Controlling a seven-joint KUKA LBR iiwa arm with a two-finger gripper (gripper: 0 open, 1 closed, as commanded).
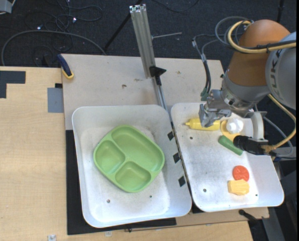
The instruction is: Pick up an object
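My gripper (208, 118) hangs low over the far end of the right bin (209, 185), right above a yellow object (199, 124) lying there. Whether anything sits between its fingers is hidden by the wrist. Just right of the gripper lies a white object (234, 126), and a green stick-like object (229, 145) rests a little nearer. Toward the near right corner of that bin sit a red round object (241, 172) and a yellow block (239, 187).
The left bin (89, 205) holds a green divided plate (128, 157). An aluminium post (143, 39) rises behind the bins. The wooden bench top (24, 149) stretches to the left. A blue and yellow handle (65, 66) lies at the far left of the board.
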